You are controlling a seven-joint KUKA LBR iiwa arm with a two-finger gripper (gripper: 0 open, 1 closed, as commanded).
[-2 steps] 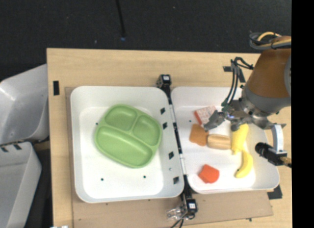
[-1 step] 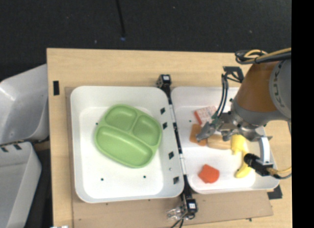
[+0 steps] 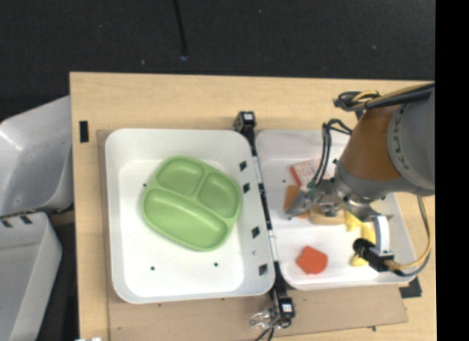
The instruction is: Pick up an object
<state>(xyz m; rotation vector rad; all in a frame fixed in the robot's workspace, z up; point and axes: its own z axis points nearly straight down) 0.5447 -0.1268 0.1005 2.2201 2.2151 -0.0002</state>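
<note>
My gripper [image 3: 302, 206] hangs low over the middle of the right bin [image 3: 282, 149], reaching in from the right below the orange wrist band. Its tip sits right at a small orange-brown item [image 3: 294, 196] and above a tan piece [image 3: 327, 218]; whether either is touched is unclear. A red block [image 3: 312, 259] lies apart toward the bin's front. A white and red packet [image 3: 305, 169] lies just behind the gripper. Yellow pieces [image 3: 355, 224] peek out under the wrist, partly hidden by it.
The left bin [image 3: 124, 266] holds a green divided plate [image 3: 192, 202] in its middle. A ridge with black clips [image 3: 258, 207] separates the two bins. Cables [image 3: 388, 262] trail off the wrist over the right bin's front right corner.
</note>
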